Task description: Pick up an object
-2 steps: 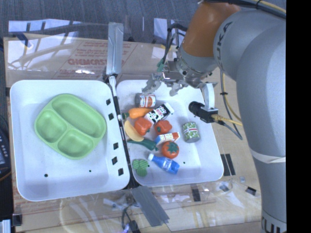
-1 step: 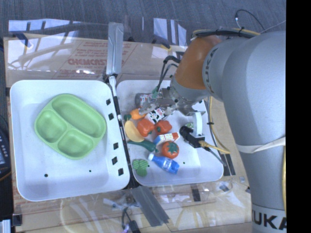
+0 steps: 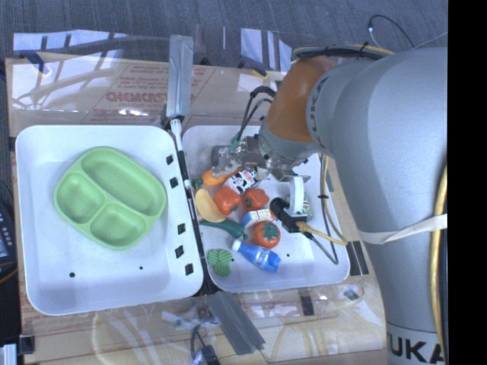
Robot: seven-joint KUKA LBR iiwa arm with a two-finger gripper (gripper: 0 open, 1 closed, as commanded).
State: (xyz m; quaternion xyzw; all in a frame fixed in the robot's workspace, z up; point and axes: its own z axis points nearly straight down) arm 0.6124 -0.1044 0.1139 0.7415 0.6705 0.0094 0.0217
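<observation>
Arm reaches into right bin (image 3: pixel 327 268), gripper (image 3: pixel 242 158) low near its far edge, over the toy pile; grip state can't tell. Black-and-white cow toy (image 3: pixel 243 179) just beside it, orange toy (image 3: pixel 227 200) and tomato (image 3: pixel 266 234) nearer. Green divided plate (image 3: pixel 110 196) in left bin (image 3: pixel 38 280).

Bright, even daylight from upper left. Sunlit streaks and glare across the clear sheet (image 3: pixel 91 74) along the bench's far edge, more reflections on plastic at the near edge. Left bin (image 3: pixel 46 265) nearly blown out white, soft shading only under the green plate (image 3: pixel 110 196). Shadow from the arm (image 3: pixel 380 150) over the right bin's (image 3: pixel 319 268) far side. Slightly soft, grainy overall; toy detail smeared, small parts hard to read.
</observation>
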